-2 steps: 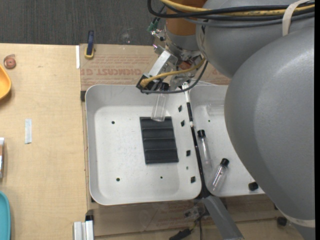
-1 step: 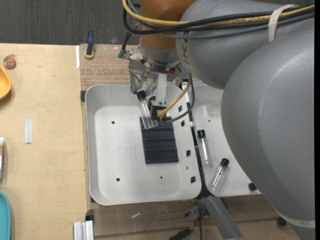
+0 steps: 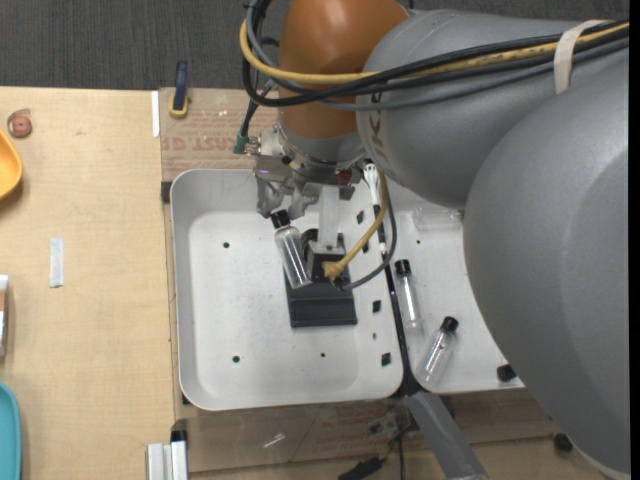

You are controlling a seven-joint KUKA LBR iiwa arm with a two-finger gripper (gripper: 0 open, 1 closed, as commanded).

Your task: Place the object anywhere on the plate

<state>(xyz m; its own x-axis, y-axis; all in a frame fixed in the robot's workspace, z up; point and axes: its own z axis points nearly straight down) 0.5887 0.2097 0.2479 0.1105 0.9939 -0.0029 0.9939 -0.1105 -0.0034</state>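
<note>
My gripper [image 3: 278, 213] hangs over the back half of the left white bin [image 3: 210, 368], under the grey arm with its orange band. A clear vial with a black cap [image 3: 292, 255] sticks out from the fingertips, caught at its cap end and slanting toward the bin's middle. It looks larger than the vials in the other bin, so it is raised off the floor. At the left edge of the bench lie an orange dish [image 3: 8, 168] and a teal one [image 3: 8, 433], both cut off by the frame.
Two more clear vials [image 3: 405, 293] [image 3: 437, 348] lie in the right bin [image 3: 470, 353], with a small black piece [image 3: 505, 373] near its front. The arm covers most of that bin. A blue clamp [image 3: 181, 86] stands behind the left bin.
</note>
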